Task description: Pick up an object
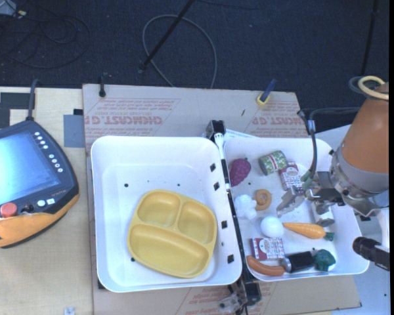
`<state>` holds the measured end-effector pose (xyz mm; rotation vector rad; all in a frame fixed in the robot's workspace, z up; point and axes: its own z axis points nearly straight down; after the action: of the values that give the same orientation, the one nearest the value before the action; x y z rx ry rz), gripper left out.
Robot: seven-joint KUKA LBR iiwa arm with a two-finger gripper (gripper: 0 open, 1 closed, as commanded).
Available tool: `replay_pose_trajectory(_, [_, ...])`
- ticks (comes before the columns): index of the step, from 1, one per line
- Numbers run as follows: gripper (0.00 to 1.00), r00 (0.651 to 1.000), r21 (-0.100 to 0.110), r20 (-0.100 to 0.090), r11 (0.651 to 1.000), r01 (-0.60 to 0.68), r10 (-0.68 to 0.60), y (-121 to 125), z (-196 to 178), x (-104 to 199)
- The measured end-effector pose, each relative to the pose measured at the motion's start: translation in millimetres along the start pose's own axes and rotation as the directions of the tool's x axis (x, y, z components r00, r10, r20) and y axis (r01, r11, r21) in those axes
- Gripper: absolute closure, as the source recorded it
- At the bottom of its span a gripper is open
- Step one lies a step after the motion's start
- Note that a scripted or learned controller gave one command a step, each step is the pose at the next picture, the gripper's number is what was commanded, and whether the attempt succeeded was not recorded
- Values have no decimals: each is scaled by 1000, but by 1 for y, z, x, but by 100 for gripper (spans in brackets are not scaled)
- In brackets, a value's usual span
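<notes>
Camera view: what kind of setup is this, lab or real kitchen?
Most likely a robot lab test bench, not a kitchen: a teach pendant lies beside two white bins, toy food such as a carrot fills the right one, and cables trail over dark carpet behind.

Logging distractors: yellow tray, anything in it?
Empty. The yellow tray lies flat in the left bin, all three compartments bare.

I work in a robotics lab. A teach pendant [23, 176] rests on my tabletop [52, 104], cables [177, 28] trail over dark carpet, and toy food fills one white bin [341, 268].
</notes>
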<state>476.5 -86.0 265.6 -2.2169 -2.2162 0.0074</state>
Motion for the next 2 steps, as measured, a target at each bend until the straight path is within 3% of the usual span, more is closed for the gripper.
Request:
replay_pose_trajectory(1, [0, 1000, 0, 1, 1000, 4, -4, 78, 69, -8])
replay_pose_trajectory(2, [0, 1000, -3, 1, 1000, -3, 3, 83, 143, 0])
